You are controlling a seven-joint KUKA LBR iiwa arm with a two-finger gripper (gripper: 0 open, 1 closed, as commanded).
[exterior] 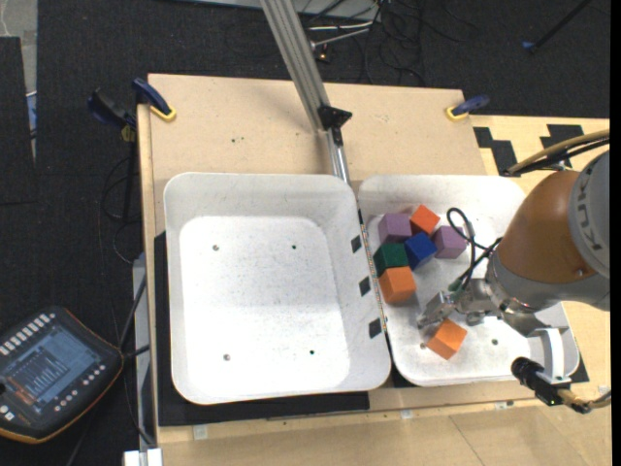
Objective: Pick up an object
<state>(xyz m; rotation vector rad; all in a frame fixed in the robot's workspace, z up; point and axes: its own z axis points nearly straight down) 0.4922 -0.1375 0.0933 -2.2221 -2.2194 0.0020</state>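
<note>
Pendant (pixel 49 372) on black floor (pixel 68 212), beside tan bench (pixel 243 124).

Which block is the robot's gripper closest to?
Look in the right bin, below the heap of blocks. An orange block lies alone at the gripper. The other orange ones sit packed in the heap.

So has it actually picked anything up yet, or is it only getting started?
Done: the arm has reached into the right bin, and its tool sits right at a lone orange block. In hand: nothing clearly; the grip itself is too hidden to judge. Left: lifting that block. The other blocks lie clustered near the divider.
</note>
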